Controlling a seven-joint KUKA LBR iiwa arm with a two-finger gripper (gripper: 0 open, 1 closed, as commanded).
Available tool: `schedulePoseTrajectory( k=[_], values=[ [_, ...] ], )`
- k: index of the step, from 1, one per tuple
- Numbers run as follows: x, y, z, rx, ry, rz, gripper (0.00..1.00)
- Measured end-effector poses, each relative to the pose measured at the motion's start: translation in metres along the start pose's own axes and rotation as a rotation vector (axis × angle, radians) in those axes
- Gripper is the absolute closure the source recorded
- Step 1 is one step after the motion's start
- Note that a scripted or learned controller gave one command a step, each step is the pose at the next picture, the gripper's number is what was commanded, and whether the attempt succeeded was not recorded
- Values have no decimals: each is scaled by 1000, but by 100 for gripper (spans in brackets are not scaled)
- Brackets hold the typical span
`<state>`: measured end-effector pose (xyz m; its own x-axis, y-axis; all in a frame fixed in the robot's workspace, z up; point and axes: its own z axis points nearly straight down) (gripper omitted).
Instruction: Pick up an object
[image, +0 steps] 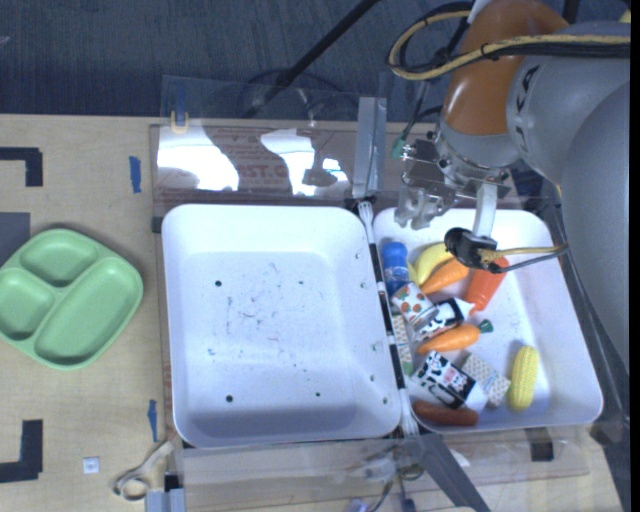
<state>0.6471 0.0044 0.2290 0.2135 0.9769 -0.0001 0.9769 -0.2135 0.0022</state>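
Two white bins; two carrots, one corn cob.

A green plate with three compartments lay on the tabletop, well left of the left bin. Black tape marks sat on the wood near the left edge, and small blue tape strips stood by the bin's left side. Behind the bins a clear panel threw back bright glare. Scissors lay near the left bin's front corner.
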Motion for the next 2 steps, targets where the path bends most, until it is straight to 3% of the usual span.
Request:
schedulePoseTrajectory(
  k=[1,2],
  values=[
    [-14,23,4,1,0,61,100],
    [33,13,-6,2,0,338,100]
  ],
)
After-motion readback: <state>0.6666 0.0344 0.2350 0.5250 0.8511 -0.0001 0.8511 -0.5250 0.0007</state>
